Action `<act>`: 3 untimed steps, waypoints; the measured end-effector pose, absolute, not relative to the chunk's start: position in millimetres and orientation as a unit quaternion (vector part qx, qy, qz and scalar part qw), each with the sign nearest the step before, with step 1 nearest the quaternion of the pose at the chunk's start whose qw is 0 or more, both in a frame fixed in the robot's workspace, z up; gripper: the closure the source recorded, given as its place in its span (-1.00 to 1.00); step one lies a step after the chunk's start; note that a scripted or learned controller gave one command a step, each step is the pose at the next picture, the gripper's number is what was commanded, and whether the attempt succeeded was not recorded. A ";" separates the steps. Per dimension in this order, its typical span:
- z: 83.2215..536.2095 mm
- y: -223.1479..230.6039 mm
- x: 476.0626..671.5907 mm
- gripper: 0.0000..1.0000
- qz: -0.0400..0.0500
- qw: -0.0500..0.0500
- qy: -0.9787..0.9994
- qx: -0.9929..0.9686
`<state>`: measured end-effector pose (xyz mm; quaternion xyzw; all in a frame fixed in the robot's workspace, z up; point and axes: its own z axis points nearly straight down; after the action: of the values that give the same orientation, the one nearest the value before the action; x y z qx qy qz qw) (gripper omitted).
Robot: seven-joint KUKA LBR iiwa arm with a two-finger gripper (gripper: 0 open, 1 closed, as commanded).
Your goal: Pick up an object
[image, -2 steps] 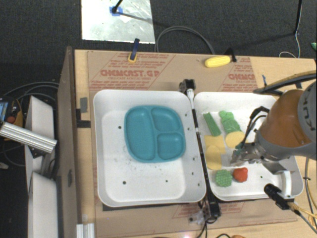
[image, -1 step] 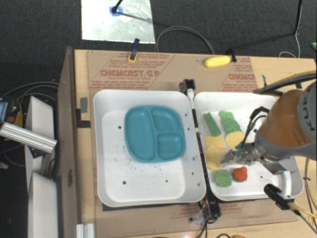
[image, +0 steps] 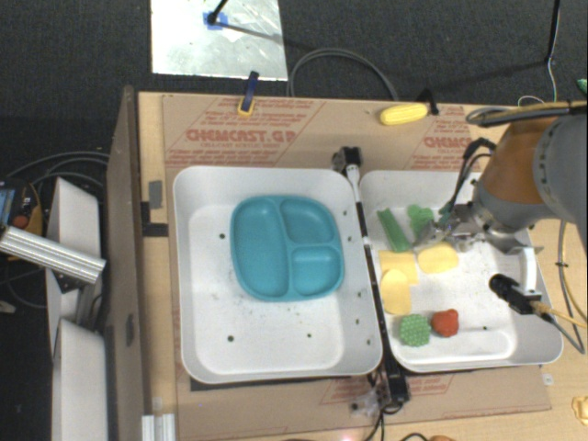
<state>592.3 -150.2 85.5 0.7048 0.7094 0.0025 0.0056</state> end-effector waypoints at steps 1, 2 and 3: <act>101.9 -150.7 592.2 1.00 0.004 0.008 0.709 0.705; 101.4 -150.6 592.0 -1.00 0.004 0.008 0.709 0.705; 83.6 -142.6 567.3 -1.00 0.000 0.000 0.707 0.707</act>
<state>567.3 -142.6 83.6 0.7067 0.7075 -0.0003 -0.0004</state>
